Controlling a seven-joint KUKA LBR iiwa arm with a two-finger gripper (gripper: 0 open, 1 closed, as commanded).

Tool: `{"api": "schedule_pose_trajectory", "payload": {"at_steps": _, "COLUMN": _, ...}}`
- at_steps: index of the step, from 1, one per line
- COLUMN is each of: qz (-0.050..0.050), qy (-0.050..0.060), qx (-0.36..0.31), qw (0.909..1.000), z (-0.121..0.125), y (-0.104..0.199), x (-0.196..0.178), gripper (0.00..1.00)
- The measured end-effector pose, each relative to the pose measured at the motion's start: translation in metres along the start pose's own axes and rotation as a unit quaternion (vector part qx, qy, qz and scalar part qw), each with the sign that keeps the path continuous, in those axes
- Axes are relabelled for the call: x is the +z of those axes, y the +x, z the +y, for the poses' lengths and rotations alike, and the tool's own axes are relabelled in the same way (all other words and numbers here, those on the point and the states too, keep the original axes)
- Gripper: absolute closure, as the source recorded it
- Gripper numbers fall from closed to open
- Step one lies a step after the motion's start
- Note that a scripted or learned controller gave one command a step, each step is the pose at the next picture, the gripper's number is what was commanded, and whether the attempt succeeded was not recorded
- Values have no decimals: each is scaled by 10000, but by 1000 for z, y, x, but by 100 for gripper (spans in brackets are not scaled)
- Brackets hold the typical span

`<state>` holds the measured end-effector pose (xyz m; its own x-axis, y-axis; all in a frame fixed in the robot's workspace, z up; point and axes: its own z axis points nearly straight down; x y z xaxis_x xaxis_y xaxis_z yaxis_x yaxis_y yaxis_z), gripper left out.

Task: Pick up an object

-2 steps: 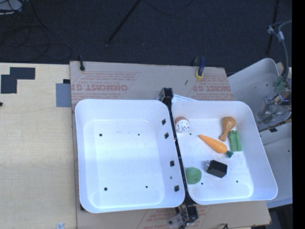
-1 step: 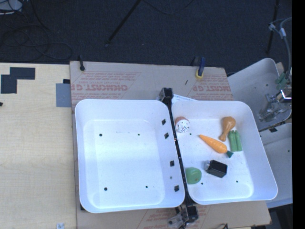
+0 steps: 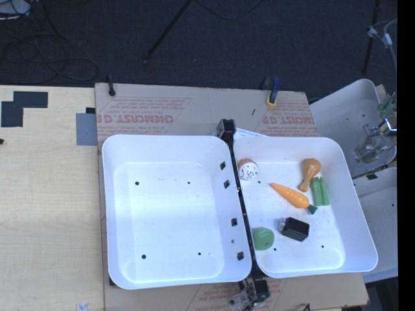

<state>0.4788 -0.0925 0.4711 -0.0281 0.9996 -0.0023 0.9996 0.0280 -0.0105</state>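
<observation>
Right bin [image 3: 353,251] holds one carrot [image 3: 290,195], one black block [image 3: 295,228], four other items; end effector's [image 3: 371,146] state: cannot tell.

Just beyond the right bin's [image 3: 338,144] far right corner, my arm [image 3: 350,112] shows as a smooth, pale grey shell with small dark dots, with blurred shiny metal parts and a green fleck outside it.

I see open floor across the left bin [image 3: 123,173]. In the right bin [image 3: 353,225], the carrot [image 3: 290,195], green piece [image 3: 320,191] and drumstick [image 3: 310,172] crowd together toward 2 o'clock; the black block [image 3: 294,228] and green disc [image 3: 262,238] sit near 7 o'clock, leaving room at 5 o'clock.
</observation>
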Motion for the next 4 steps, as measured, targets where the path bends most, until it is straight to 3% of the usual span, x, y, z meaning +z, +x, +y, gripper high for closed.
{"api": "schedule_pose_trajectory", "payload": {"at_steps": 4, "qz": 1, "qy": 43, "qx": -157, "qw": 9999, "z": 3, "y": 2, "x": -37, "gripper": 100}}
